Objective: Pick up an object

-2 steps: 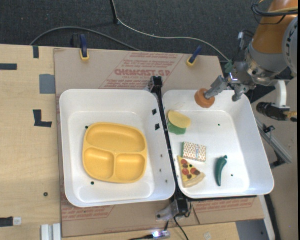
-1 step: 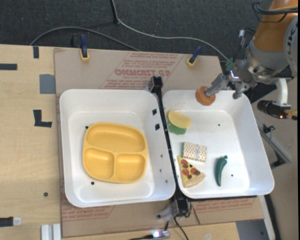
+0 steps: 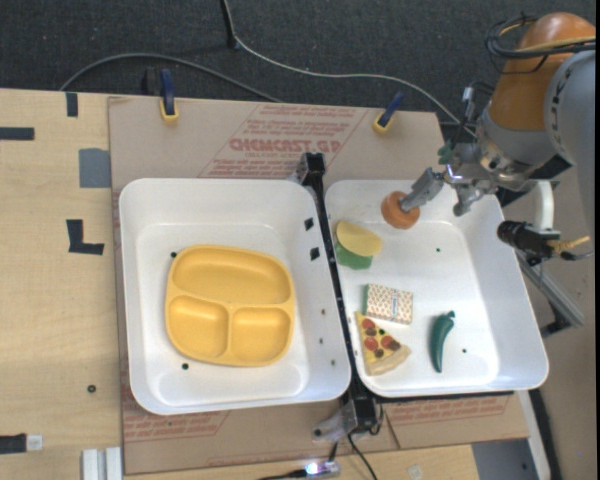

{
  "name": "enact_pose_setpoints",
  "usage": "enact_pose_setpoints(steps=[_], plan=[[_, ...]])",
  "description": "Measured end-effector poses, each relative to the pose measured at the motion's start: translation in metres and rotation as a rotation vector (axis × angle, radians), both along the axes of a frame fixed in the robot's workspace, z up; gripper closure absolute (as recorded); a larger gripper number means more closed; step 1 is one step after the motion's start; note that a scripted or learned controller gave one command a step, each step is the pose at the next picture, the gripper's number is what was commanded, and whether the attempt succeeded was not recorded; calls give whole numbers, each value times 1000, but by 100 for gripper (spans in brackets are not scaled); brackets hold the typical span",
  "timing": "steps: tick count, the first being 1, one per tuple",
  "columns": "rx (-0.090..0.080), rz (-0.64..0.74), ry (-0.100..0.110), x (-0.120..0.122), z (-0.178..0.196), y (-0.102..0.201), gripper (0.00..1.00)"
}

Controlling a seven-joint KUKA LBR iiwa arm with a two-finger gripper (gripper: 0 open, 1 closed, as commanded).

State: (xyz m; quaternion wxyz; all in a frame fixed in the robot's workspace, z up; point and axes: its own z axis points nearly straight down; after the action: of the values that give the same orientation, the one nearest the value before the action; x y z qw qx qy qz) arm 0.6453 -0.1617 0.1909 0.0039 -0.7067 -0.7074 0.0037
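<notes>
gripper (image 3: 442, 189) seen spread wide over right bin's (image 3: 500, 298) back edge, nothing pinched | round orange-brown toy (image 3: 400, 211) sat just under one finger (image 3: 421, 188) | yellow-green piece, cracker, pizza slice, green pepper scattered further down | yellow tray parked in left bin

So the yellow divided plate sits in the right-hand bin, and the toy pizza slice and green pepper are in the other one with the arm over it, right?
Not quite. The camera view shows the yellow three-compartment plastic plate in the left white bin. The toy pizza slice and green toy pepper lie in the right white bin, where the arm's gripper reaches.
</notes>
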Motion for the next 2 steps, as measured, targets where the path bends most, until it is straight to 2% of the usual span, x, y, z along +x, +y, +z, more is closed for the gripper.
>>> enact_pose_setpoints(steps=[1, 2], plan=[[0, 0, -3, -4, -61, -7, 0], [-1, -1, -14, -1, -103, -9, 0]])
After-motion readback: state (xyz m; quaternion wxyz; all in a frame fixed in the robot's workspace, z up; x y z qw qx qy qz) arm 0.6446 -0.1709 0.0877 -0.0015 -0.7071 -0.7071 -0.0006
